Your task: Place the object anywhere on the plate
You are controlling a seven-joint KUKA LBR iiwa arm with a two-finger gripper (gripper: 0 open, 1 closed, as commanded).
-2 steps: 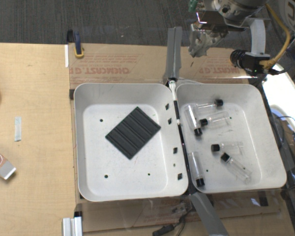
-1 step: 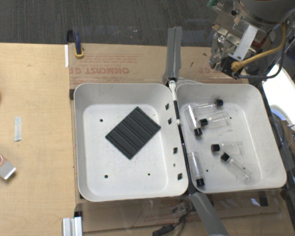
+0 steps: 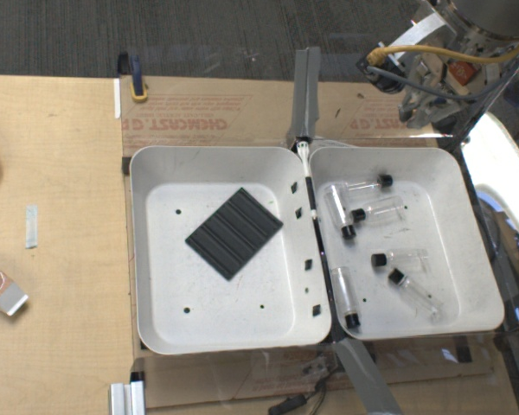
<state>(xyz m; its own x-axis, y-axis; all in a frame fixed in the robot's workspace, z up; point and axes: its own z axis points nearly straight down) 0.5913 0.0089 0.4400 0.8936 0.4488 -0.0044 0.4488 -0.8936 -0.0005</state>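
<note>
Clearly the work is at its start: the arm (image 3: 480, 7) hangs high over the far right corner, above and behind the right bin (image 3: 467, 188), with cables looped beneath its wrist. Whether the pincer is spread or pressed together cannot be told from this view.

The task's things are the clear vials with black caps, all loose on the floor of the right bin: one (image 3: 368, 185) near the back, two (image 3: 339, 210) (image 3: 376, 211) just beside each other below it, two more (image 3: 396, 258) (image 3: 413, 289) toward the middle and front right, and one (image 3: 346, 296) along the left wall. The dark ribbed plate (image 3: 234, 233) lies flat and turned diamond-wise in the left bin (image 3: 156, 318), well apart from every vial.

Likely troubles, as I judge them: the vials are round and transparent, so one could roll or squirt out as the fingers close. The paired ones lie so close that a descent may nudge the neighbour or catch both. The vial by the wall leaves little room for a finger on that side. Released on the ribbed plate, a vial could roll along the grooves and off the edge.
</note>
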